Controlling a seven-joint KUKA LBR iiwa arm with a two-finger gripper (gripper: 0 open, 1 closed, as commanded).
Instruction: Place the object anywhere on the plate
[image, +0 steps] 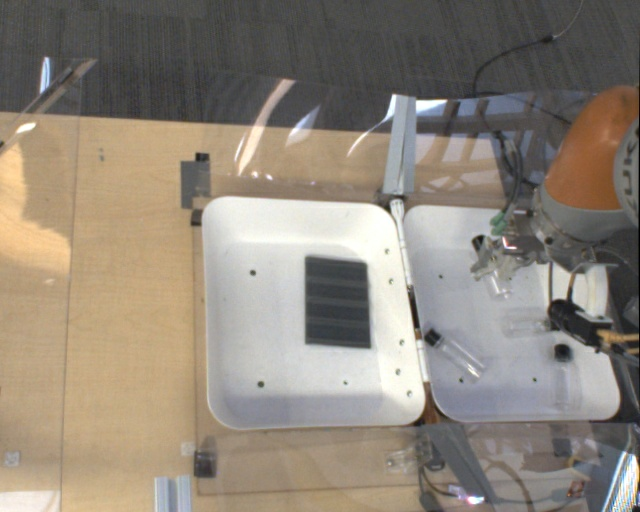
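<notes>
A small clear tube (458, 355) lies by the left edge of the right bin (450, 290). It is judged light, stiff and slippery (perhaps fragile), and is best taken across the middle. How far the gripper (497, 262) is open cannot be told.

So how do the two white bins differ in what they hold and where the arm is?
The left bin holds a dark ribbed rectangular plate near its middle; the right bin holds small clear items, one with a black cap near its left wall. The gripper sits above the right bin's upper part, away from the left bin. Both are shallow, white and round-cornered, set side by side.
</notes>
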